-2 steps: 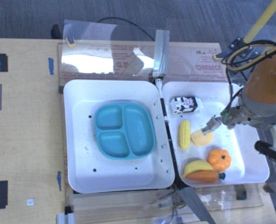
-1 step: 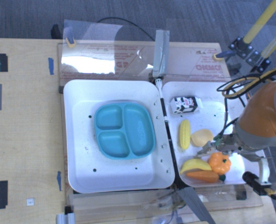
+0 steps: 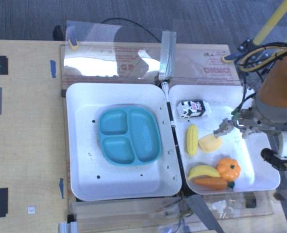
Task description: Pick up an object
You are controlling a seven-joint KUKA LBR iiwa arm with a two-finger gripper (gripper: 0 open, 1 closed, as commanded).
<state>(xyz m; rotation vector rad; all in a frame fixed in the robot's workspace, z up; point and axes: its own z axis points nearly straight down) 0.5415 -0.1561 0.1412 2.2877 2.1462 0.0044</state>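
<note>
The pincer [image 3: 224,128] is seen low over the right bin [image 3: 267,178], just above the pale yellow slice [image 3: 210,143]; whether it is spread or closed cannot be told, and nothing is seen held by it. Left of the slice an ear of corn [image 3: 192,139] is laid. Above it a black-and-white carton [image 3: 191,108] is set. Below the slice, a banana [image 3: 202,171], carrot [image 3: 211,182] and orange pumpkin [image 3: 228,169] are clustered. Far left of the slice, a blue divided plate [image 3: 130,135] is held in the left bin [image 3: 80,144].

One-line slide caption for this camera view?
KUKA gripper poised over pale yellow piece in right bin; blue divided plate in left bin.
</note>
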